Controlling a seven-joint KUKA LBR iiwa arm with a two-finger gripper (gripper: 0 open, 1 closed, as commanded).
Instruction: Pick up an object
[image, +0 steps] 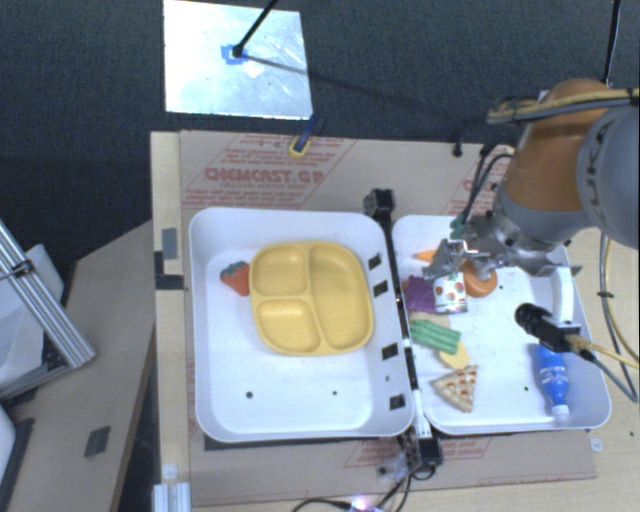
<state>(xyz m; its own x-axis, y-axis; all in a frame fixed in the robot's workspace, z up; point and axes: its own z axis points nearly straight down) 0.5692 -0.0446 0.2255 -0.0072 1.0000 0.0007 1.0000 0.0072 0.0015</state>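
My gripper (456, 262) hangs over the upper left part of the right bin (590, 405). Right below it stands a small white object with red dots (450, 294), seemingly touching it. A purple toy (418, 296) lies just left of that object, and an orange round piece (482, 284) just right of it. An orange carrot-like piece (428, 256) pokes out to the gripper's left. Lower in this bin lie a green piece (433, 333), a yellow piece (453, 356), a pizza slice (456, 387) and a blue bottle (552, 381).
The left bin (215, 400) holds a yellow divided plate (308, 297) with a red strawberry-like toy (235, 277) at its left edge. A black-clipped ridge (392, 300) separates the two bins. The arm's grey and orange body (560, 170) looms over the right bin's far side.
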